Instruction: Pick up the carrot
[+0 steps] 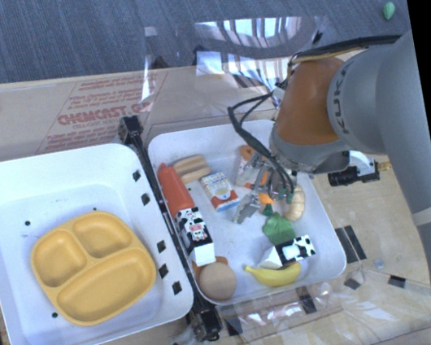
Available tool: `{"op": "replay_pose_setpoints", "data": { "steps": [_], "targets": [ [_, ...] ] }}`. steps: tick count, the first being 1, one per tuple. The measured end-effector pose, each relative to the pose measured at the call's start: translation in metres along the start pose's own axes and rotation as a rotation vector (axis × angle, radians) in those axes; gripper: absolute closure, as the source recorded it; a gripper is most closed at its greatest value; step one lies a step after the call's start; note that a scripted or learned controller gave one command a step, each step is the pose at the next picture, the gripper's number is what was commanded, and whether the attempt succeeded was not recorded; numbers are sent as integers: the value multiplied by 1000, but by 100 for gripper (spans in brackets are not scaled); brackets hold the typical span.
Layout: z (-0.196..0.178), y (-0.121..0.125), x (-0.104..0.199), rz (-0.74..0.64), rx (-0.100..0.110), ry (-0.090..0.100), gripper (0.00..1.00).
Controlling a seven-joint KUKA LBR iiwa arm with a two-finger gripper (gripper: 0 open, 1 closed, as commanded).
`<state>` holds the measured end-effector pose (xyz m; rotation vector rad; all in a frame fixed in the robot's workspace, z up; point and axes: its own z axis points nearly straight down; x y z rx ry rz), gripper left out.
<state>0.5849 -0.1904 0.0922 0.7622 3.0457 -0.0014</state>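
Note:
The carrot point(266, 197) lies in the right bin point(330, 259), right of its middle. I see a small orange stretch of it, with a green leafy top point(277, 227) pointing toward the front. My gripper point(256, 188) hangs low, directly over the carrot, and covers most of its orange body. The grey arm with the orange band point(307, 106) reaches in from the right and hides the bin's right wall.
Also in the right bin are a long red sausage point(173, 187), a bun point(190, 166), a small carton point(219, 191), two cow-patterned boxes point(196, 233) point(299, 248), an egg point(216, 281), a banana point(275, 273) and a pale potato point(295, 206). A yellow divided plate point(92, 268) lies in the left bin point(4, 188).

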Motion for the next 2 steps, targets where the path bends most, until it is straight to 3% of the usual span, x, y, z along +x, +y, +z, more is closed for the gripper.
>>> {"op": "replay_pose_setpoints", "data": {
  "steps": [1,2],
  "targets": [
    [-11,2,-1,-9,0,-3,100],
    [-68,44,-30,185,-2,-3,100]
  ]
}}
